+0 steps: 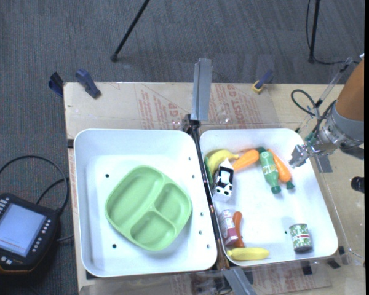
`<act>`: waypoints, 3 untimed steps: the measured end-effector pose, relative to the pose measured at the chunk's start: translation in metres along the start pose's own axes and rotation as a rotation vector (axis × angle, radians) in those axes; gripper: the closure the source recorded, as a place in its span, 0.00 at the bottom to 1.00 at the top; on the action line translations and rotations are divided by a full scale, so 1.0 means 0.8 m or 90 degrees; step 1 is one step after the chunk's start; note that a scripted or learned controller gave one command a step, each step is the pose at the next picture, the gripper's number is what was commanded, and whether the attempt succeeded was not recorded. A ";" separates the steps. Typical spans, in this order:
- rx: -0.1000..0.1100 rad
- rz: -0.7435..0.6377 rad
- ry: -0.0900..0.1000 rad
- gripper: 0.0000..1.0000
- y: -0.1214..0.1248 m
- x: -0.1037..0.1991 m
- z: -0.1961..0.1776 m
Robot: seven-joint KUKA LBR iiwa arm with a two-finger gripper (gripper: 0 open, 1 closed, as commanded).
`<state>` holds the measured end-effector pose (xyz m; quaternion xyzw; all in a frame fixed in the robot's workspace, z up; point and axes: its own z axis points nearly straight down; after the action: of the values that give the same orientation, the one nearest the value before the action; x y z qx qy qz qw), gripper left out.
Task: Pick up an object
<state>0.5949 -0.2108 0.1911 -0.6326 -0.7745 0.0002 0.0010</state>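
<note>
At the right rim of the right bin (329, 209), the pincer (300, 155) hangs just beside an orange carrot (282, 168) and a green bottle (270, 171) lying side by side; whether it is released or clenched I cannot tell, and nothing visibly sits in it. Descending here risks clipping the rim, or nudging both items apart instead of seizing one.

Bench: I saw a brown board bench (154, 106) printed with red lettering.
Left bin: a shallow white bin (89, 165) sat on it toward 9 o'clock.
Right bin: a second white bin (320, 211) sat just beside the first, toward 3 o'clock.
Clamps: blue clamps (86, 82) gripped the edge at 11 o'clock, and a yellow-and-blue clamp (261, 82) at 1 o'clock.
</note>
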 end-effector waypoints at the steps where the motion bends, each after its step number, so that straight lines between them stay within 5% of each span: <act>1: 0.003 0.180 0.002 1.00 0.032 0.007 0.124; 2: 0.004 0.172 0.018 0.00 0.039 0.025 0.124; 3: 0.002 0.018 0.013 0.00 0.046 0.022 0.129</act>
<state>0.6272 -0.1857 0.0876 -0.6435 -0.7654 -0.0052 0.0101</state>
